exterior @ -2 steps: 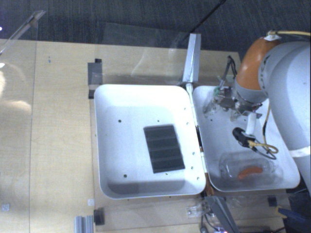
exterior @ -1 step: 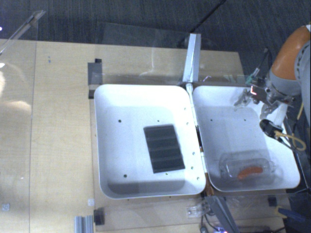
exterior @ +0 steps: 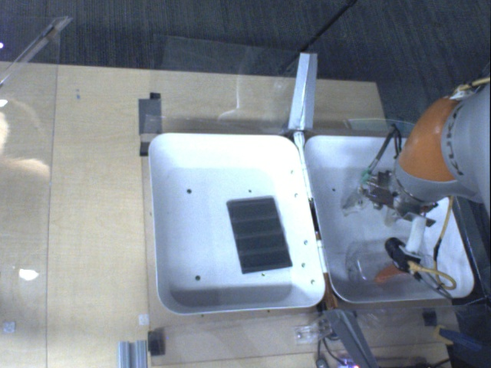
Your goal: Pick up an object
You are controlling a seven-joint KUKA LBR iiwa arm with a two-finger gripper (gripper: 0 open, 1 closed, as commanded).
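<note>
A dark ribbed rectangular pad point(exterior: 259, 234) lies flat in the middle of the left bin point(exterior: 173, 205). My gripper point(exterior: 367, 193) hangs low over the upper middle of the right bin point(exterior: 330, 167), beneath the orange band of the arm. Below it, near that bin's front wall, rests a clear glass-like object point(exterior: 358, 264), and just to its right a small orange-red object point(exterior: 387, 274). I see nothing held in the gripper, which stands apart from both objects.
An upright metal post point(exterior: 304, 90) rises at the back where the two bins meet. Black clamps point(exterior: 150, 113) sit on the wooden bench by the left bin's corners. The arm covers the right bin's right side.
</note>
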